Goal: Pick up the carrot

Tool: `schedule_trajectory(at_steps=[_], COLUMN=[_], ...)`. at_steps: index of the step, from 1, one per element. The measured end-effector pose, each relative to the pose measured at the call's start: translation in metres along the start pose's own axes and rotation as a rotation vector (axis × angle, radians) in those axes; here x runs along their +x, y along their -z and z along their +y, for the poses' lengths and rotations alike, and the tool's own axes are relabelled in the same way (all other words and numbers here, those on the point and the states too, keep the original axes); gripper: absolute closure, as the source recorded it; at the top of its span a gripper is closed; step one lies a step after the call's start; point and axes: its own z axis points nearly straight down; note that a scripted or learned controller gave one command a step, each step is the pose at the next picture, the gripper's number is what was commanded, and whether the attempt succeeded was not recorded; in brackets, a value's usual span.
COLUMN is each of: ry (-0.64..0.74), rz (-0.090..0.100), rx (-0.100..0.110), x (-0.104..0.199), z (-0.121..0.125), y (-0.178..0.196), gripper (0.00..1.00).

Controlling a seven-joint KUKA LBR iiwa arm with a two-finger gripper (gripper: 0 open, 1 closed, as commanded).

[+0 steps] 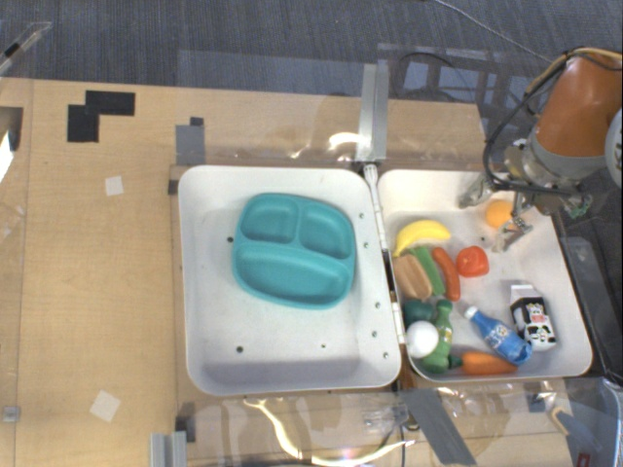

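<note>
The carrot (489, 364) lies at the front edge of the right bin (574, 343), almost touching the front wall, with its thin end toward the blue bottle (496, 335), which is just beside it. On the other side a green vegetable (440, 343) and a white ball (422, 338) crowd it, so free room around the carrot is only above it and a little to the right.

The gripper (498, 214) hangs over the far part of the same bin, well apart from the carrot. Its two fingers (515, 232) are spread, with an orange ball (498, 213) between them; I cannot tell if they touch the ball.

In the middle of this bin are a banana (422, 233), a hot dog (414, 275), a red tomato (472, 261) and a small milk carton (531, 317) near the right wall. Between the tomato, the carton and the far wall the white floor is open.

The left bin (209, 339) holds a teal divided plate (292, 249) in its far half, with wide bare floor around it, mostly toward the front. The bins stand on a light wooden bench (88, 290) with black marks (97, 113) at the far left, and grey carpet (243, 17) lies behind it.
</note>
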Motion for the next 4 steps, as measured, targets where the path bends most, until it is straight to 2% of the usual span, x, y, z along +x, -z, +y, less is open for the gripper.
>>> schedule_trajectory(at_steps=[1, 2, 3, 4], ry=[0.000, 0.253, 0.250, -0.259], rz=[0.000, -0.001, -0.013, 0.001], rx=[0.000, 0.000, 0.009, -0.006], x=[0.000, 0.005, 0.001, -0.004], z=[0.000, 0.003, 0.001, 0.009], y=[0.000, -0.002, 0.014, -0.003], gripper=[0.00, 0.00, 1.00, 1.00])
